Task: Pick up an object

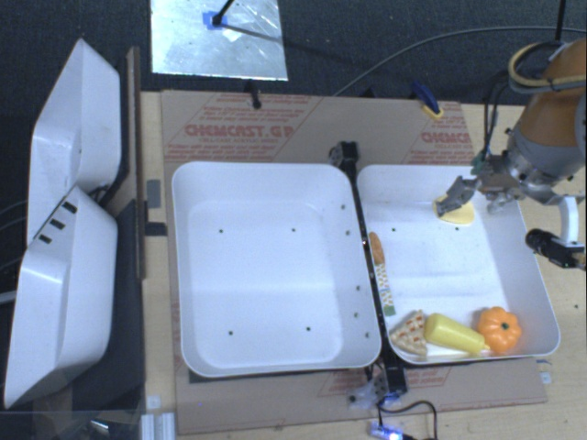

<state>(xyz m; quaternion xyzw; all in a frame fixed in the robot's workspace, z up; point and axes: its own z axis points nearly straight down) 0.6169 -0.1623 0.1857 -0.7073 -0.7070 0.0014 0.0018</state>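
Reaching in from the right, the grey arm (550, 126) with its orange band hangs over the far part of the right bin (514, 246). Its gripper (463, 195) sits low over a pale yellow flat piece (457, 213) near the bin's far wall; whether the gripper is open, closed or gripping cannot be told from this slant, and the piece looks to lie on the bin floor beneath it.

Other objects crowd the near edge of the right bin: a small orange pumpkin (499, 329) in the near right corner, a yellow oblong object (453, 334) touching it on its left, and a tan wedge-shaped piece (411, 332) just beside that. A thin striped stick with an orange tip (380, 269) lies along the bin's left wall, next to the dark divider between the bins.

The middle of the right bin's floor is bare white, well apart from those objects. The left bin (197, 200) shows a plain white floor with rounded walls.
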